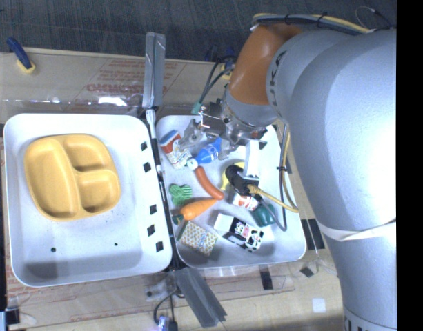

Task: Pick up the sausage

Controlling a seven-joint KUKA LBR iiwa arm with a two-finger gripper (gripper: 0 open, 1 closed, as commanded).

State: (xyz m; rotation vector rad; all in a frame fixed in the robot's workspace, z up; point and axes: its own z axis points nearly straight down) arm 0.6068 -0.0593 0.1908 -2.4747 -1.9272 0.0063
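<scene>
Pickup hasn't really happened yet, as far as I can judge. The slim orange-red sausage (207,183) lies loose in the right white bin (290,247), just above the orange carrot (199,208) and beside a blue bottle (206,154). The metal two-finger gripper (197,135) hovers near the bin's upper end, close to the sausage but not on it. Can't tell its grip state from here. Grasp and lift both remain.
</scene>
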